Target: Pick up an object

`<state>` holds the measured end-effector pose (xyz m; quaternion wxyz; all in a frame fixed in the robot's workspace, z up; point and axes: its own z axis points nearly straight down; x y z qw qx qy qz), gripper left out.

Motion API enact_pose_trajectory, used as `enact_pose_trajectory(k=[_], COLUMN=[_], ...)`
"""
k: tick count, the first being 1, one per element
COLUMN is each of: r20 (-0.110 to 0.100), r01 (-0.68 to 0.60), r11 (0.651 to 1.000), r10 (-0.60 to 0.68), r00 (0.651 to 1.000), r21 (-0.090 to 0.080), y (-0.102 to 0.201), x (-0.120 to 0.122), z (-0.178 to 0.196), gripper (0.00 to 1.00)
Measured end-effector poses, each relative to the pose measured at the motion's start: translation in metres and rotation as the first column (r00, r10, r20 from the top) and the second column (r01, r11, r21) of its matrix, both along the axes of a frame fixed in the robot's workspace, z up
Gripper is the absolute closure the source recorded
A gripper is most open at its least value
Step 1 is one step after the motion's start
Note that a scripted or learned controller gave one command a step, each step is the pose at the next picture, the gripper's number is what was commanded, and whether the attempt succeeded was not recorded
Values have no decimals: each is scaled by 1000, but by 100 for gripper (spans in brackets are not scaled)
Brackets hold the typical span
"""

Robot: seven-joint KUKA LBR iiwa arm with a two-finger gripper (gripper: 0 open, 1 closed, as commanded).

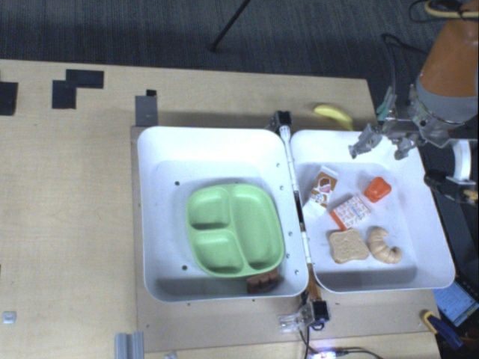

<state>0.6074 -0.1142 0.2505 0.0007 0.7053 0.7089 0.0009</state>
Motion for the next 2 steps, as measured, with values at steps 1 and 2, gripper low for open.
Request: enact_pose_trajectory(k=[1, 2], r20=[3, 2], r01=[2, 4], r11=[1000, 1000], r10=[-2, -4], r00=[1000, 1000], r21=[-1, -1], y=[1, 23], x=[19, -16], z=[-144, -165], gripper=[0, 0])
